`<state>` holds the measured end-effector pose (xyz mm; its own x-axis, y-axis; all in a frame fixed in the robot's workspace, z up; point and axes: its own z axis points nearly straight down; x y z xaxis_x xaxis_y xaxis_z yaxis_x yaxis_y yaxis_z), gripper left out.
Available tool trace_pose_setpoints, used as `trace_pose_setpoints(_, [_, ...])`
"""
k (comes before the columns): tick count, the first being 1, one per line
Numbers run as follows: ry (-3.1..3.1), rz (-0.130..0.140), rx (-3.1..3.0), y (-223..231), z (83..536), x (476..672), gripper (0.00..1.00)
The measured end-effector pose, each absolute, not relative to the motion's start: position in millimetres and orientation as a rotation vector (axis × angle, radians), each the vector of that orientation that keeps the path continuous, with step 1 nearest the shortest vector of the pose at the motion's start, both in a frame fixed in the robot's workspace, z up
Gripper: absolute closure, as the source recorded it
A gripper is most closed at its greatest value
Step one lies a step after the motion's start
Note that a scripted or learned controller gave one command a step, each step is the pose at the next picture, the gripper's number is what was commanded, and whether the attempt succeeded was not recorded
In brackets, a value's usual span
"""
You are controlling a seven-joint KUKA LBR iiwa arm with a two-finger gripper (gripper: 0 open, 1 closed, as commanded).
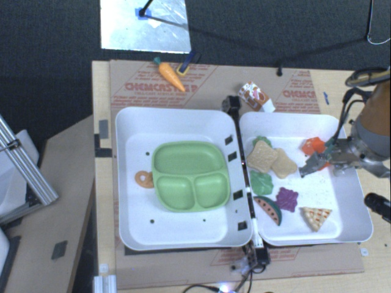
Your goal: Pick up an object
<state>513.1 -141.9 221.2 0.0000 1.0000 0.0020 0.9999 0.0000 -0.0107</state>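
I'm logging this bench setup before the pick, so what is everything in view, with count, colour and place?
Bins: two, white, side by side on the bench.
Divided tray: one, green, left bin.
Pretzel: one, tan, left of the tray.
Toast slices: two, tan, right bin.
Leafy pieces: two, green, by the toast.
Grapes: one, purple.
Watermelon slice: one, red and green.
Pizza slice: one, tan.
Red-orange item: one, beside the gripper.
Carrot: one, orange, behind the bins.
Packet: one, white and red, behind the bins.
Gripper: one, dark, over the right bin.

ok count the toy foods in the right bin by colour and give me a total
Tan bread slices: 2
Green leafy pieces: 2
Purple grape bunch: 1
Red-orange piece: 1
Watermelon slice: 1
Pizza slice: 1
Total: 8
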Motion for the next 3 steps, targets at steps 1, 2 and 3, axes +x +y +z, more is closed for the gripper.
trace_pose_setpoints(1, [-2.226,-0.002,-2.219,-142,227,515.7,0.0])
trace_pose_setpoints(2, [-2.221,0.001,-2.219,-145,166,512.4,0.0])
trace_pose_setpoints(3, [-2.221,0.001,-2.219,-143,124,516.2,0.0])
